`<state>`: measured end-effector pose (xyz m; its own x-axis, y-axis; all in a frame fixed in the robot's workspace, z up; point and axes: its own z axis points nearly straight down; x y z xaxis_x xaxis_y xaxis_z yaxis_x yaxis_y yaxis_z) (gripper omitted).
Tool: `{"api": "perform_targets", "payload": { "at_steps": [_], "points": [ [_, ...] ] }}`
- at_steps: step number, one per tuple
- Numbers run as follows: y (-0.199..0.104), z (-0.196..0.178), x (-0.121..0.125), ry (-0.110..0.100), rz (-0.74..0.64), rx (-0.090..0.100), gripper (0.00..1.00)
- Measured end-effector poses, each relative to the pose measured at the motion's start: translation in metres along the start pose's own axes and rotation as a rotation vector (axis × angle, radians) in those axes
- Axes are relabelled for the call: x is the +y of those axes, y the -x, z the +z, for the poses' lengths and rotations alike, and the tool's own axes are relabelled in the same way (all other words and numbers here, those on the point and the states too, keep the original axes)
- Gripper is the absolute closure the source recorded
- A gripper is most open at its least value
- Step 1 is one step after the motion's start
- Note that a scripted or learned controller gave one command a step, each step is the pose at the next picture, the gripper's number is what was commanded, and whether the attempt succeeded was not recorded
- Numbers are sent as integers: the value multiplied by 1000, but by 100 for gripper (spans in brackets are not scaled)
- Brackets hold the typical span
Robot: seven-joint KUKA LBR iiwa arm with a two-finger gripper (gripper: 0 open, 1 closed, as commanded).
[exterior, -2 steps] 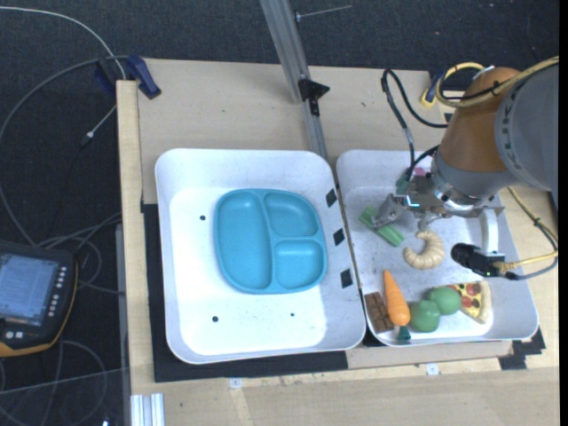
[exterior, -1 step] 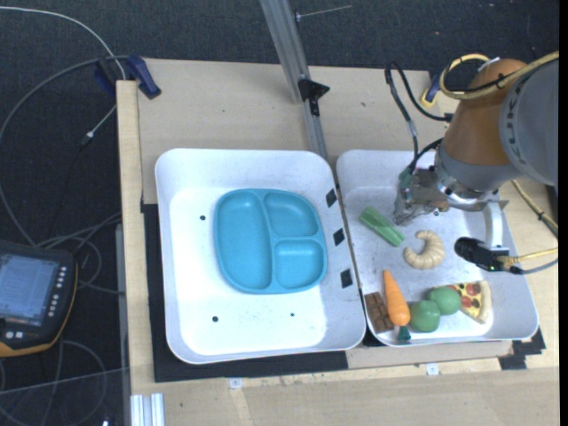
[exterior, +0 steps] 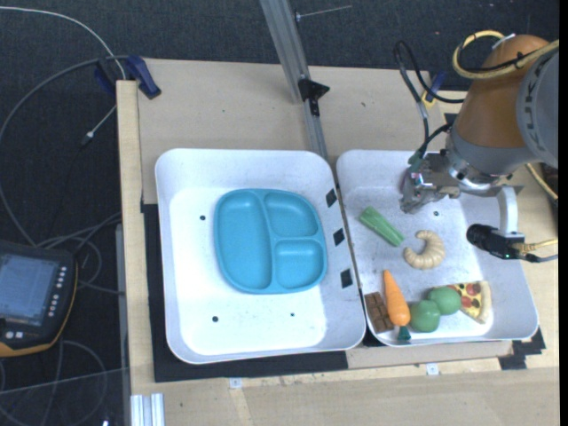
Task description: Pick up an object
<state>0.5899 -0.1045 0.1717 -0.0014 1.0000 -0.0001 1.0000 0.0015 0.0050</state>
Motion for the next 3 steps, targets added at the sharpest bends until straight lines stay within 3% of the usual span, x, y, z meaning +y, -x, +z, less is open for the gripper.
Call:
{"api": "perform_targets", "payload": {
  "at_steps": [1, 3],
  "points": [
    [0, -54, 2, 1, 0, -1, 100],
    [-101, -61, 27, -2, -5, 2, 100]
  ]
}}
